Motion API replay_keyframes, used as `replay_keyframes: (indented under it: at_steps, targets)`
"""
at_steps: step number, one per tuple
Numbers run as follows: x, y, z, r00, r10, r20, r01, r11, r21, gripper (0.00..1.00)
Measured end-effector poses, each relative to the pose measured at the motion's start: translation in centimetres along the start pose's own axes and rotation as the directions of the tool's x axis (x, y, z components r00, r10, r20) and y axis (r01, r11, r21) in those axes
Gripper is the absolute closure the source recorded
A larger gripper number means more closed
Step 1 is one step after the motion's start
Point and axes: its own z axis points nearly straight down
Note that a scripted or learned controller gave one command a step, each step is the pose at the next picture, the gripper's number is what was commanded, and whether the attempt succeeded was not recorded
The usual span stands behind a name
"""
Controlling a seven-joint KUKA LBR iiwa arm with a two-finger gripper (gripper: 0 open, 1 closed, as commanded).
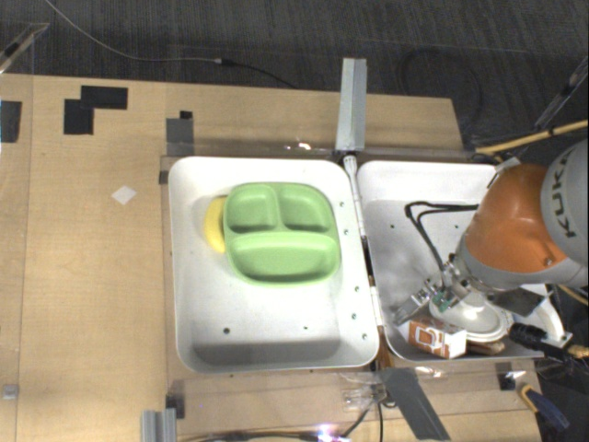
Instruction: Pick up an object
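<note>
So the two bins sit side by side on the surface (83, 274). Left bin (267, 339) has a divided plate (279, 230) toward its far edge, with a banana (213, 226) tucked just under the plate's left side. Right bin (391, 201) has a small carton (436, 339) down at its near edge, and the arm (515, 224) comes in over that bin's right side, its wrist right above the carton.

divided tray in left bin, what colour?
Light green, seen in the camera view: the divided tray lies in the left bin.
</note>
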Motion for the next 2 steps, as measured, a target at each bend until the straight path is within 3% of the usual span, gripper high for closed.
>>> replay_keyframes:
  at_steps: [1, 2]
  targets:
    - [-0.32, 0.31, -1.25, 1.000, 0.001, 0.009, -0.001, 1.000, -0.008, 1.00]
    - [-1.27, 0.08, -1.75, 0.999, 0.011, 0.031, -0.011, 1.000, -0.014, 0.00]
